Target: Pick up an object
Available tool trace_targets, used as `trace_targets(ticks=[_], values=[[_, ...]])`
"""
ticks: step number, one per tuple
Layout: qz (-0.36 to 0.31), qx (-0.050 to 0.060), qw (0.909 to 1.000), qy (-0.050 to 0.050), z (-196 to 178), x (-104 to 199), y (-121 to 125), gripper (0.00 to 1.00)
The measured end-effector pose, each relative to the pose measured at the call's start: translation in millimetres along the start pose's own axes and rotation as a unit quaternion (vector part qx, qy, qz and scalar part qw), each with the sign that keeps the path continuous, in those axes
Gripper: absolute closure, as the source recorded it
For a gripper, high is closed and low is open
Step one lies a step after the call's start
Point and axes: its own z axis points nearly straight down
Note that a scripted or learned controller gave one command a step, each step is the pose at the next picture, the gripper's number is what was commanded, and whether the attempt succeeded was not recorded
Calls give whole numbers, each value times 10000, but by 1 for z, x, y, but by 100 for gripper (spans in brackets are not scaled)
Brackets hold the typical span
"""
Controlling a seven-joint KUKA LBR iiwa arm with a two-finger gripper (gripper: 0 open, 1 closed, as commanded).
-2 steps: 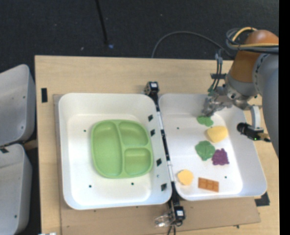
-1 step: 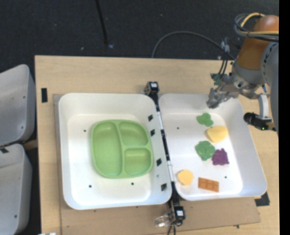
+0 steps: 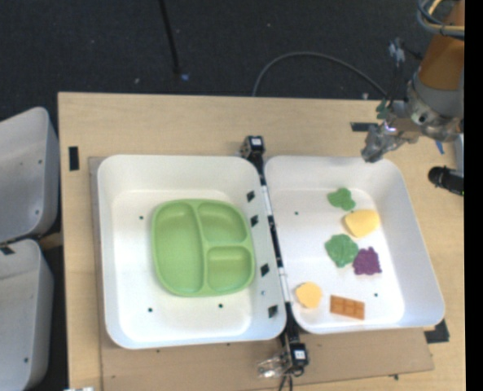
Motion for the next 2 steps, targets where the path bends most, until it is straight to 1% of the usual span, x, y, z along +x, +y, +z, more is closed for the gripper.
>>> trace_targets(ticks=[1,2], values=[[-13,0,10000,1,-65,-1,4,100],[-21,30,10000,0,-67,-2,4,100]])
